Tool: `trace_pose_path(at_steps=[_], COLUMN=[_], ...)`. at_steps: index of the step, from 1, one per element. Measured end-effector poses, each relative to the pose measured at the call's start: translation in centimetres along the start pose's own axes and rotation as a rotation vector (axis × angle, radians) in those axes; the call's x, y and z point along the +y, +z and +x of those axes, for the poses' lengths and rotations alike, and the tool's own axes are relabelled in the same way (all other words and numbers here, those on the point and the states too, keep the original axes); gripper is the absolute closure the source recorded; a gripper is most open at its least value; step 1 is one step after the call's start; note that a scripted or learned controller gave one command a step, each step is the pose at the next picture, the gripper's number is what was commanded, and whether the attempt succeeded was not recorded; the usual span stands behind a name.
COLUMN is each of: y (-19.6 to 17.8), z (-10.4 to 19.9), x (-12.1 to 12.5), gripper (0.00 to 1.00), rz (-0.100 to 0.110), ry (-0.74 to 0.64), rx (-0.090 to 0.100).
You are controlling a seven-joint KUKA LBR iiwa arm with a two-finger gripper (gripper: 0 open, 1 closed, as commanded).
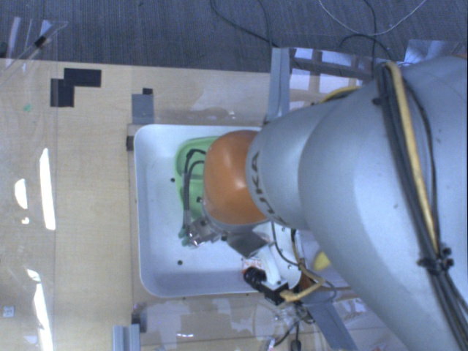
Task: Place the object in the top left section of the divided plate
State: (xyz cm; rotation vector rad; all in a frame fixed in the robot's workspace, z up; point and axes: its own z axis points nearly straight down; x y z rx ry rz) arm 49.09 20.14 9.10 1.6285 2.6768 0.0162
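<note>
The green divided plate (187, 154) lies in the left white bin (157, 218), and just its upper left rim shows past the arm. My grey arm with the orange band (232, 178) reaches over the bin and covers most of the plate. The gripper (191, 234) hangs below the band, over the bin floor just under the plate's lower left part. The arm hides the object and the plate's sections.
The arm's big grey body (365, 196) covers the right bin. Cables and a white wrist bracket (274, 269) hang near the left bin's lower right corner. Bare wood bench (73, 218) lies left of the bin. Metal posts (142, 107) stand at the bin's corners.
</note>
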Motion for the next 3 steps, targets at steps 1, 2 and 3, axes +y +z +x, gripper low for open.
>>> trace_pose_path(at_steps=[1,2,3], y=[-0.1,0.0,0.0], z=[2.3,-2.6,2.7], x=[1.1,-1.2,1.5], gripper=[1.0,1.0,1.0], rz=[0.001,-0.006,-0.006], ry=[0.543,0.465,0.275], rx=[0.001,0.002,0.001])
